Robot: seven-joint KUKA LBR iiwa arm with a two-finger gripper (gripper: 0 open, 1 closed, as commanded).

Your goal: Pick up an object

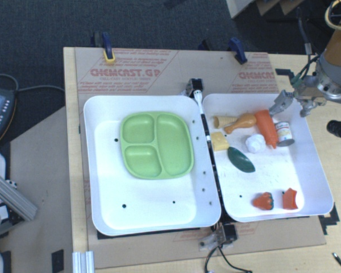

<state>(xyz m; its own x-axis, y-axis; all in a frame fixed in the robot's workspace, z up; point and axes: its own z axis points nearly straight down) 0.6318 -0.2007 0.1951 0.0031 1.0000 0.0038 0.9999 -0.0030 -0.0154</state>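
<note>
Objects for picking lie in the right bin [315, 169]: an orange carrot-like piece [266, 127], a small labelled can [283, 134] touching it, a white ball [254, 144], a dark green leaf shape [240, 159], a tan drumstick-like piece [240, 122], a yellow block [219, 141], and two red-orange pieces [263, 201] [290, 198] near the front wall. I see the hand [292, 103] over the bin's far right corner, fingers spread, grasping nothing. The left bin [99, 164] holds a green divided plate [157, 145].
</note>
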